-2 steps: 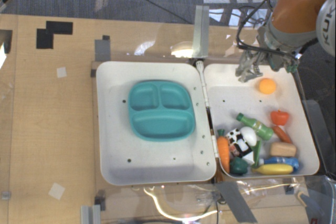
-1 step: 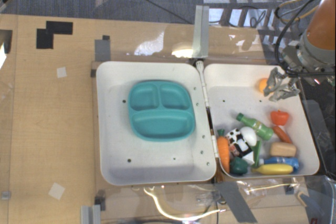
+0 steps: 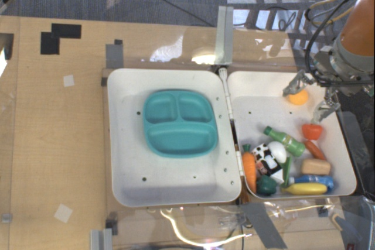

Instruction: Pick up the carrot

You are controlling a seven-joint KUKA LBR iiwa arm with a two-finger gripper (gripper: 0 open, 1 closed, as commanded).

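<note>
carrot (image 3: 249,168): lies at right bin's (image 3: 258,88) near-left corner, against the wall; untouched
gripper (image 3: 312,96): over far-right part of the bin, well apart from carrot; fingers spread, nothing between, apparently
left to do: reach, grasp, lift

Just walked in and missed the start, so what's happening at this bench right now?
A grey robot arm with an orange band reaches in from the right, its gripper hanging open over the far end of the right bin, with nothing between its fingers. The carrot it is meant to pick up lies untouched at the near left side of that bin, beside a toy cow and a green bottle. The left bin holds a teal divided plate.
</note>
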